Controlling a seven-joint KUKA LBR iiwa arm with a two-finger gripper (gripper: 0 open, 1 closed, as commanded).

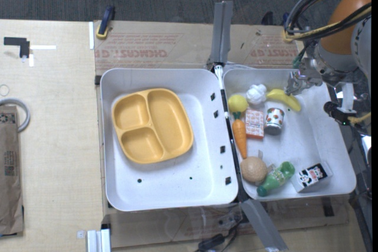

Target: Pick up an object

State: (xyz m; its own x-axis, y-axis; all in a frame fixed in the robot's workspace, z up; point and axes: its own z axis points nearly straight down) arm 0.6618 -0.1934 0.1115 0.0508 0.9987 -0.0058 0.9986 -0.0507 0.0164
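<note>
Front edge: green plastic bottle-shaped toy (pixel 275 179) lying tilted at the right bin's 6 o'clock, touching a round tan ball (pixel 254 169) on its 9 o'clock side.
Carton: small white box with black print (pixel 311 176) down at the 5 o'clock corner of the shallow white right bin (pixel 333 144), just beside the green toy.
Carrot: orange toy carrot with a green top (pixel 239 135) lies along the 9 o'clock wall, pointing toward 6.
Middle cluster: orange-and-white small packet (pixel 254 124) sits just beside the carrot, and a small printed can (pixel 274 120) lies just at the packet's 3 o'clock.
Back row: yellow lemon-shaped toy (pixel 237 103) at 10 o'clock, a crumpled white lump (pixel 256 93) next to it, then a yellow toy banana (pixel 284 99) toward 12 o'clock.
End effector: over the banana's 2 o'clock end (pixel 295 83), near the bin's back wall; whether it's released or clenched, can't tell from up here, and nothing is visibly gripped.
Arm: grey with the orange band (pixel 348 20) coming in from 2 o'clock.
Left bin: shallow white bin (pixel 177 186) carrying a yellow three-compartment plastic plate (pixel 152 125), set toward its 10 o'clock.
Desk: pale wood desk (pixel 53 144) at 9 o'clock of the bins, with a brown paper bag (pixel 10 171) at its far edge.
</note>
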